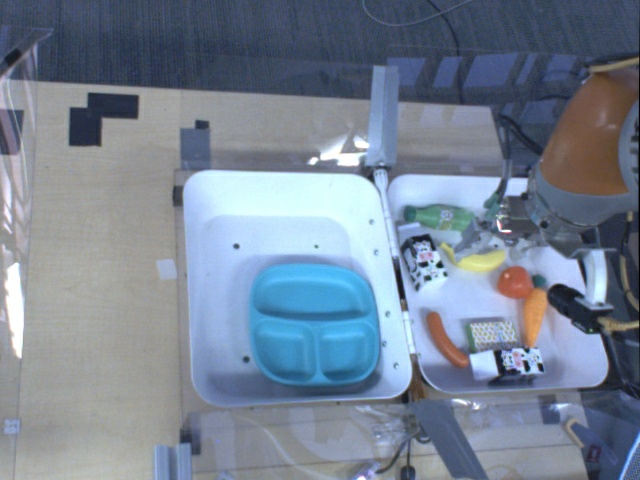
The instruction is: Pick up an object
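Presently, from my remote station, I logged the counter (100, 268) with two white bins side by side. Left bin (225, 213): one blue divided tray (315, 321), lying toward the bin's 5 o'clock corner.

Right bin (590, 368), contents as I recorded them:
- green bottle (438, 216), on its side at 11 o'clock;
- black-and-white cow-patterned carton (423, 260), just at 6 o'clock of the bottle, against the bin's left wall;
- yellow banana (481, 261), near the bin's centre;
- red tomato (515, 282), at 4 o'clock of the banana;
- orange carrot (535, 315), just at 4 o'clock of the tomato;
- red-orange sausage (448, 339), at 7 o'clock in the bin;
- small patterned box (492, 332), beside the sausage;
- second cow-patterned carton (507, 364), at 6 o'clock of that box.

Arm entered from 3 o'clock. Claw (497, 224) sat low at 12 o'clock of the banana, between it and the bottle; I could not tell whether it was open or closed, and I saw nothing gripped in it.
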### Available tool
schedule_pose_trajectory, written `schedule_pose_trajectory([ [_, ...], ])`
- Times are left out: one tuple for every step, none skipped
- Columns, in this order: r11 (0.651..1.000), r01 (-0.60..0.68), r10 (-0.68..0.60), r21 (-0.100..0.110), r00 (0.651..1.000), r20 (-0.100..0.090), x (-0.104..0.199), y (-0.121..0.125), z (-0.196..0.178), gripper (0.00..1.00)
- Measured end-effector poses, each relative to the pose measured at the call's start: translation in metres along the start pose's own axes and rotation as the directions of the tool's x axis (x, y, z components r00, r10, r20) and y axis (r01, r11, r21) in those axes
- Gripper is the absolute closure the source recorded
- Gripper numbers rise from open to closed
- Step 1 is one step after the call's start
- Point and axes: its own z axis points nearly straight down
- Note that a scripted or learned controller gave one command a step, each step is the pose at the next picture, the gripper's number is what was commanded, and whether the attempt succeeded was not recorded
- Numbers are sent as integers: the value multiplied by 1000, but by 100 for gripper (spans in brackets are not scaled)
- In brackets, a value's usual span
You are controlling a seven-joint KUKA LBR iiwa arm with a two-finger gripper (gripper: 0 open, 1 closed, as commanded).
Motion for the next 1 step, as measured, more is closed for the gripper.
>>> schedule_pose_trajectory([
  [1000, -8, 8, -6, 1000, 2, -27, 63, 117, 0],
])
